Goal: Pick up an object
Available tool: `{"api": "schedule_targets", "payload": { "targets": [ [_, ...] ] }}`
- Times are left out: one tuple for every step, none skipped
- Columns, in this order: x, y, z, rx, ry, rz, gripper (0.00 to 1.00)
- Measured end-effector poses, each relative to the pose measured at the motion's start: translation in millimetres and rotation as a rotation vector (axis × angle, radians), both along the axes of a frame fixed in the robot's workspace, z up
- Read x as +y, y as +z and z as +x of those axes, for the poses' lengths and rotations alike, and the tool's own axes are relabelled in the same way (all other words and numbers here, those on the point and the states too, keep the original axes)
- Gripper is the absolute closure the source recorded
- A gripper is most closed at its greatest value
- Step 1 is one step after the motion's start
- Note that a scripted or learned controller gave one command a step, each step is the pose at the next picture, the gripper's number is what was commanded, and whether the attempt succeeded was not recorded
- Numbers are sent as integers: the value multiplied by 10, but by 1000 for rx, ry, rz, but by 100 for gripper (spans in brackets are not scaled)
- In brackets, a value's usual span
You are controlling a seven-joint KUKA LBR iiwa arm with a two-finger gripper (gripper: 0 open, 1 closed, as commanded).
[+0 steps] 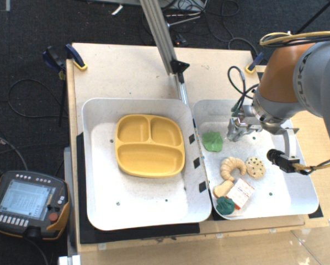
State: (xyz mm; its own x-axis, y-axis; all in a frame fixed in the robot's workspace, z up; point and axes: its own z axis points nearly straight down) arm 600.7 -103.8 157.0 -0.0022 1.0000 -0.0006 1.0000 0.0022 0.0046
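Grey KUKA arm (319, 76), broad glossy orange band (281, 73) above wrist, dark lettering on grey shell beside band. Black cables (239, 87) loop near band; metallic silver two-finger gripper (235, 132) below band.

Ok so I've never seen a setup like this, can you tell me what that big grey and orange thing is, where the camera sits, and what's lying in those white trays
The grey and orange thing is a robot arm, reaching in from the right. At its end is a gripper with two fingers, for picking things up. It hangs over the right bin, with nothing visibly between its fingers. The camera is fixed above the bench, looking down at a slant.

The left bin holds a yellow divided plate. The right bin holds small items: a light green piece just left of the gripper, a croissant-shaped toy, a cookie, a small white and red packet and a dark green lump. The box with a screen at lower left looks like a handheld controller.
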Motion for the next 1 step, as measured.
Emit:
{"api": "schedule_targets", "payload": {
  "targets": [
    [19,504,-84,-1,0,0,100]
  ]
}}
